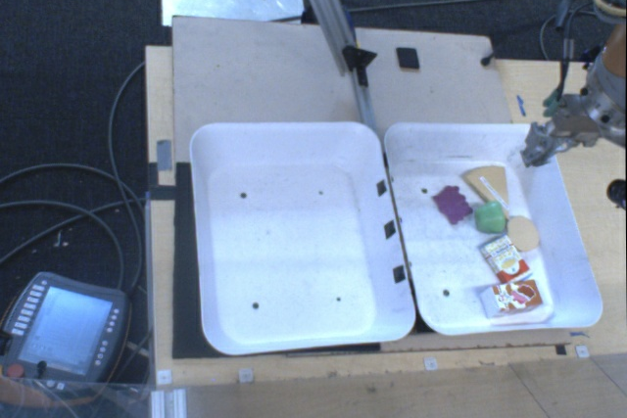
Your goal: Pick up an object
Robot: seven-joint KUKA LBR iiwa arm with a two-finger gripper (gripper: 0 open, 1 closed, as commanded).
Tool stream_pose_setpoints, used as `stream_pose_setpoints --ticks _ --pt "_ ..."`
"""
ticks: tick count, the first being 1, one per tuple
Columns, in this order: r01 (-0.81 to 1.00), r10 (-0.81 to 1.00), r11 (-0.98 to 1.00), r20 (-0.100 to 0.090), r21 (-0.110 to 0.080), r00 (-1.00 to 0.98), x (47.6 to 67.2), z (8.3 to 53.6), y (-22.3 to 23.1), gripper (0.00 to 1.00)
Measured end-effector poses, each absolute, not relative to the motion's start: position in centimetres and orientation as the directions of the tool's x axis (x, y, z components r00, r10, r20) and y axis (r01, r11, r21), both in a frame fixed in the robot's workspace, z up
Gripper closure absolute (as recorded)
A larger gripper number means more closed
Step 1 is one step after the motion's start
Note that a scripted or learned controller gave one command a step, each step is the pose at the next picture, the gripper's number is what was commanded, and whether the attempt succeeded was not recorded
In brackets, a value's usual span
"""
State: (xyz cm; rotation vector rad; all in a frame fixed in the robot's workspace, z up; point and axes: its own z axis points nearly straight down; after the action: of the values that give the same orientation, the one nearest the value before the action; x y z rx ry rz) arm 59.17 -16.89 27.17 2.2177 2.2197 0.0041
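Over at the far right corner of the right bin [578, 250], the gripper [539, 152] hangs just above the rim, with nothing visibly in it. Whether its tips are spread or closed I honestly can't tell from this angle; they're just a small grey blur.

All the candidates sit clustered along the right side of that bin. A tan wedge [487, 181] lies nearest the gripper, with a green lump [491, 216] just below it and touching or nearly so. A purple piece [452, 204] sits a bit to the left, on its own. Below those come a pale round thing [523, 234], then two flat packets [508, 276] near the front wall. The left bin [211, 210] isn't in play.

My guess on handling: everything looks small and light — toy-food sort of stuff. The packets look thin and probably slick, hard to get under, so I'd skip them. The purple piece looks like the easiest grab since it has free space all around — pinch it across its narrow width. The wedge is closer but crowded by the green lump, and sloped faces could squirt out of a pinch.
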Motion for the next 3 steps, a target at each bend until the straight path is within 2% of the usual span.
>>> stream_pose_setpoints --ticks 3 --pt "1.000 1.000 0.005 0.001 0.001 -0.005 59.2 26.5 1.2 1.00"
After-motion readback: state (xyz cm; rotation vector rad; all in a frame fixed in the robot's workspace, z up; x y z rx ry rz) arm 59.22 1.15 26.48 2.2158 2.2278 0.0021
